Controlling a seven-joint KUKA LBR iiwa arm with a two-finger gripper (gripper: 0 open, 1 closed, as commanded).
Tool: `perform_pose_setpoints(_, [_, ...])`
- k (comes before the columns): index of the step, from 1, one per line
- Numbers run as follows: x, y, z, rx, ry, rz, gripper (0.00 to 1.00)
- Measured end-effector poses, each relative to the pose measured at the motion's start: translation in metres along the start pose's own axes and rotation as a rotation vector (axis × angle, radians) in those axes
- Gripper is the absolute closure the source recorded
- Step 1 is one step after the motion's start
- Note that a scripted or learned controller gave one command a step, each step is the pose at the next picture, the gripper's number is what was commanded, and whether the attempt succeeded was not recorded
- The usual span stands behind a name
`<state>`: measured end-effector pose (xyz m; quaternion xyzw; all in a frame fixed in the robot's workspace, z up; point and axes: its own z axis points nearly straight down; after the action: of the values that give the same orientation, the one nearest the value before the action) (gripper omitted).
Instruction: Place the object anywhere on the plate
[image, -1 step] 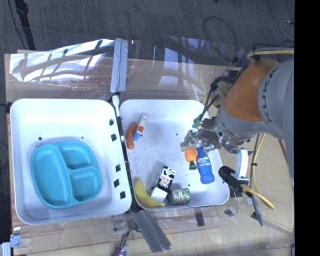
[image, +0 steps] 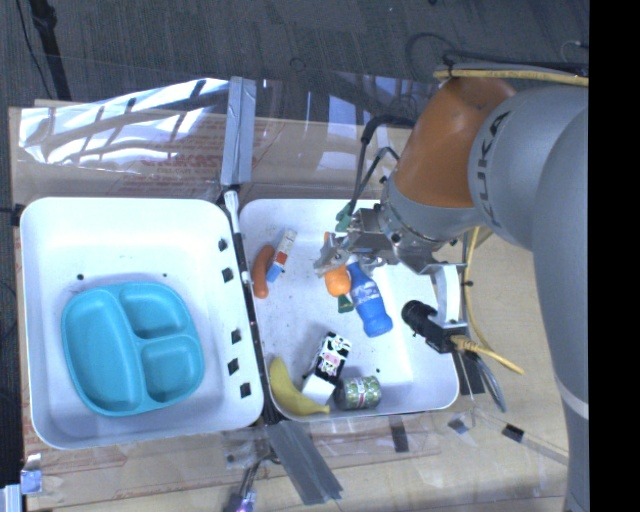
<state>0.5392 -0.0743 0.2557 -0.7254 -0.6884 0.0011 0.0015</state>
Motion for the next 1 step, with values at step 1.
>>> perform_pose_setpoints(1, [0.0523, -0.0209, 0.0333, 0.001, 0.0, 0.002, 1.0])
